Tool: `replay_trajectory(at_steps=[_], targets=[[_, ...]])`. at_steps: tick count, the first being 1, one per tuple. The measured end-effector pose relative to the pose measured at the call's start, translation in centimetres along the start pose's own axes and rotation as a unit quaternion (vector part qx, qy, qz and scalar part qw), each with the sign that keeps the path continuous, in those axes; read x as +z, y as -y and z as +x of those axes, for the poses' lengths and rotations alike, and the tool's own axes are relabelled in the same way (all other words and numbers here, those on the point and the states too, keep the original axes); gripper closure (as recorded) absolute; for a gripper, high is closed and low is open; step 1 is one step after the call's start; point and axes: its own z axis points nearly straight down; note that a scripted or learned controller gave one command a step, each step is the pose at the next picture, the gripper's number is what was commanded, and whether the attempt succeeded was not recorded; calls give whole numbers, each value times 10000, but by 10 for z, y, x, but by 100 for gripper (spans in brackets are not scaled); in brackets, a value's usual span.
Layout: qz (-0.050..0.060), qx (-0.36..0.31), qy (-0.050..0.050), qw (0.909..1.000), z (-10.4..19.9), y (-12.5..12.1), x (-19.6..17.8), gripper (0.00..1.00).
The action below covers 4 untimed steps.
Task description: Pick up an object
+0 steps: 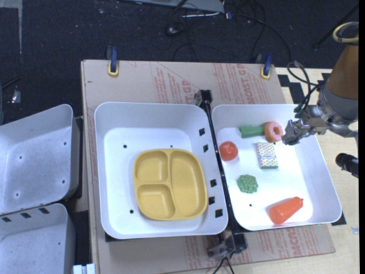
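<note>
The claw (292, 133), whose state I cannot tell, hangs over the right bin's (319, 178) far right side, with the pink doughnut (274, 131) just left of it, nearest of all.

This is a robotics lab or test cell, not a home. A brown board (171, 76) printed with red lettering serves as the bench top, held at its 12 o'clock edge by two yellow-and-blue clamps (113, 61). Two white bins (108, 124) sit side by side on it, joined by black clips. Loose black cables (239, 16) trail over dark speckled carpet (51, 27) toward 12 o'clock, and spare white trays (34, 153) lie at 9 o'clock.
</note>
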Motion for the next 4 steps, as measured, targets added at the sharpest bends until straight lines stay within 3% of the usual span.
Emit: replay_trajectory(at_steps=[2, 4], targets=[[6, -1, 0, 10000, 95, -8, 4, 100], [-8, -5, 3, 10000, 203, -48, 12, 100]])
